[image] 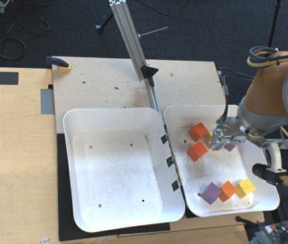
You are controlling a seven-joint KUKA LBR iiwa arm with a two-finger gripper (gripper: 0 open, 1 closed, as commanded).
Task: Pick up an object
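Orange cube just beside end effector

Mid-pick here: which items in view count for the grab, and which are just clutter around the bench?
For the job:
claw
two orange blocks beside it
purple block, orange block, yellow block near the front
right bin

Lying about:
left bin
metal rail
blue-handled clamp

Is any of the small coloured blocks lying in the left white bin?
No: every block, such as the orange cube and purple cube, lies in the right white bin.
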